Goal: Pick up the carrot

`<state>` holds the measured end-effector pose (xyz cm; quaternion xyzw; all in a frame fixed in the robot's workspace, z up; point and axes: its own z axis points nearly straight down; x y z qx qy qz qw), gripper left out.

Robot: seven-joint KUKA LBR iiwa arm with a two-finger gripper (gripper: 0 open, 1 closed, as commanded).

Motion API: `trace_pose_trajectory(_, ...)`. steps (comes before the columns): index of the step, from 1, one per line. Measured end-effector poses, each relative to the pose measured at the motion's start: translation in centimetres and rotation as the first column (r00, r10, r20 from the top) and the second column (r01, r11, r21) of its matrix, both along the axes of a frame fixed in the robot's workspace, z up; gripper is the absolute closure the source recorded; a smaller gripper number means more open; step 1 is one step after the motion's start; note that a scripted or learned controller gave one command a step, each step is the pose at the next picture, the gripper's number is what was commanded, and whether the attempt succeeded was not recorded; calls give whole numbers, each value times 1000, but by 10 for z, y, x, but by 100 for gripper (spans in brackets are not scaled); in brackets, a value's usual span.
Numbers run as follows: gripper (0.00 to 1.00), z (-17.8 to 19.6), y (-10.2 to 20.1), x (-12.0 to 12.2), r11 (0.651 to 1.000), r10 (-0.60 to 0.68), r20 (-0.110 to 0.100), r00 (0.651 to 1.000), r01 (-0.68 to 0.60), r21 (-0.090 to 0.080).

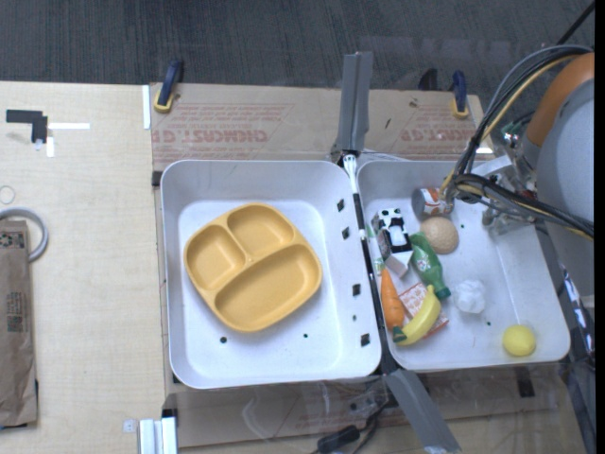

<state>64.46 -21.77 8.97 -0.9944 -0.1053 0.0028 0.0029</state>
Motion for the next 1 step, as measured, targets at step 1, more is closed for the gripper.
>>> trace_pose_trajectory(1, 100, -1, 0, 8, 970, 242, 1, 970, -242, 1)
